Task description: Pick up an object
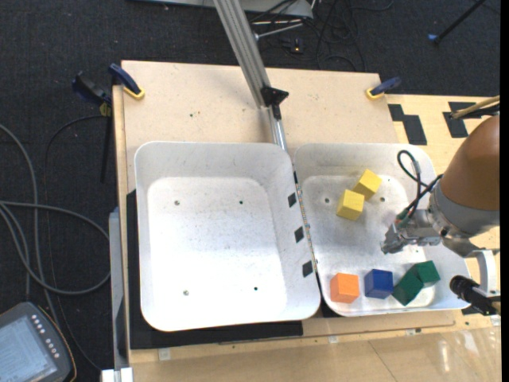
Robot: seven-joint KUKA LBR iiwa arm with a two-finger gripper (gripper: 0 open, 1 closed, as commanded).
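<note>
a dark carpeted floor (56, 70) surrounds a pale wooden bench (207, 106) at the centre of the frame. black cables (24, 213) loop across the floor at left. a grey metal stand (238, 30) slants down from the top centre. blue-and-yellow clamps (126, 80) grip the bench's upper corners.

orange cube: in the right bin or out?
In. The small orange cube sits on the floor of the right white bin, beside the blue cube.
</note>
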